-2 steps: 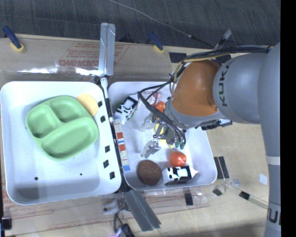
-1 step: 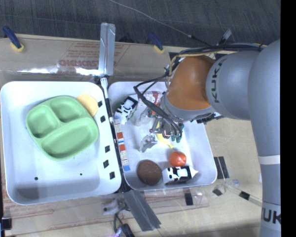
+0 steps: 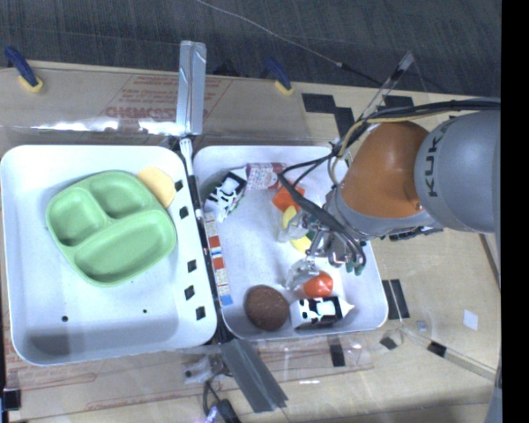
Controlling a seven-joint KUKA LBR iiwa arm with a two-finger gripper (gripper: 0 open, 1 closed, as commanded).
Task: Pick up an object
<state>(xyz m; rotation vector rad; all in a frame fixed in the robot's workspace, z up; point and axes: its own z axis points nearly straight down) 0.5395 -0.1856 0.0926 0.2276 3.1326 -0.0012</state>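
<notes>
Dark carpet lies behind the surface (image 3: pixel 62 82), which carries two white bins side by side. On the left bin's (image 3: pixel 26 263) floor sits a green divided plate (image 3: pixel 113 225), and a yellow piece (image 3: pixel 158 183) touches the plate's upper right edge. The right bin (image 3: pixel 247 263) holds several small things: a black-and-white toy (image 3: pixel 226 194) near the upper left, a red-and-white packet (image 3: pixel 264 176) just beside it, an orange piece (image 3: pixel 286 199) and a yellow piece (image 3: pixel 293 221) towards the middle, a brown ball (image 3: pixel 266 307) at the lower edge, and a second black-and-white toy (image 3: pixel 322 311) just right of the ball. The arm (image 3: pixel 423 174) reaches in from the right, and its pincer (image 3: pixel 310 267) hangs low over a red-orange thing (image 3: pixel 318 285) that lies just above the second toy. Whether the pincer is spread or pressed together cannot be told, since cables and its own body blur the tips.
</notes>
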